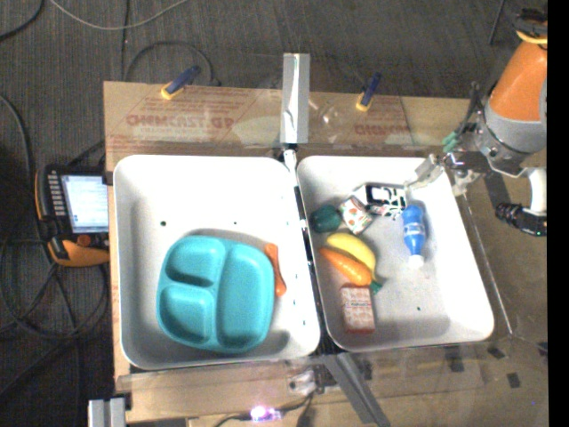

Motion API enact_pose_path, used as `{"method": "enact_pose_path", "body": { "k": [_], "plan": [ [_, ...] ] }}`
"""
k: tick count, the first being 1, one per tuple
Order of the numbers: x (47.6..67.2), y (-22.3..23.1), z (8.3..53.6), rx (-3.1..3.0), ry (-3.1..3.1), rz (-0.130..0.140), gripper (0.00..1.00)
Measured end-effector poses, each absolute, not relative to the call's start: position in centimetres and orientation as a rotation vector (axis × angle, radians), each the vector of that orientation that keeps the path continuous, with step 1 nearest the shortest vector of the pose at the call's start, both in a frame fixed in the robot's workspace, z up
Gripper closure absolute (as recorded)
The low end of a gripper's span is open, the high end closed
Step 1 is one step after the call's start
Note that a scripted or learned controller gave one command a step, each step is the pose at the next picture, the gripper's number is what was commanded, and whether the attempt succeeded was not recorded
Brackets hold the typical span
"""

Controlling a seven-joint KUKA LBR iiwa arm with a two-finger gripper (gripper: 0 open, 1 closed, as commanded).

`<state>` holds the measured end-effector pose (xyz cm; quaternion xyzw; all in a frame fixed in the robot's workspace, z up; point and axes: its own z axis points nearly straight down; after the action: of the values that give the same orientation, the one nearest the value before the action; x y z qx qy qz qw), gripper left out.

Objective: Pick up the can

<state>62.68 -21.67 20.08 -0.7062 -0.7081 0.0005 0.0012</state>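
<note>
Over the 1 o'clock corner of the right-hand shallow white bin [480, 302], in the overhead camera view, hangs the grey two-finger gripper [425, 176], reaching in from the orange-banded arm [520, 87]; how wide it is set cannot be told at this size. What I take for the can, a short reddish-brown cylinder with a pale label [357, 310], lies on its side on the bin floor near the 6 o'clock rim. From the gripper it sits at about 7 o'clock and well apart, with its long axis running roughly 12 to 6. Between them lie a yellow banana [353, 248], an orange carrot-shaped toy [340, 264] and a blue plastic bottle [413, 229], while a black-and-white packet [388, 198] rests just beside the gripper tip. The reach probably has to cross over this clutter before descending. A turquoise compartment plate [216, 292] occupies the left-hand white bin [142, 185].
</note>
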Motion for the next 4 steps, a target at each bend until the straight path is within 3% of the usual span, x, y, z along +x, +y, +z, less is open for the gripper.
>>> {"method": "enact_pose_path", "body": {
  "k": [1, 2, 3, 4],
  "plan": [
    [66.7, -13.0, 13.4, -2.492, -1.911, 0.006, 0.00],
    [65.3, -12.9, 11.6, -2.611, -1.816, -0.040, 0.00],
    [64.4, -10.7, 11.2, -2.747, -1.620, -0.063, 0.00],
    [64.9, -10.0, 12.8, -2.741, -1.628, -0.085, 1.00]
  ]
}}
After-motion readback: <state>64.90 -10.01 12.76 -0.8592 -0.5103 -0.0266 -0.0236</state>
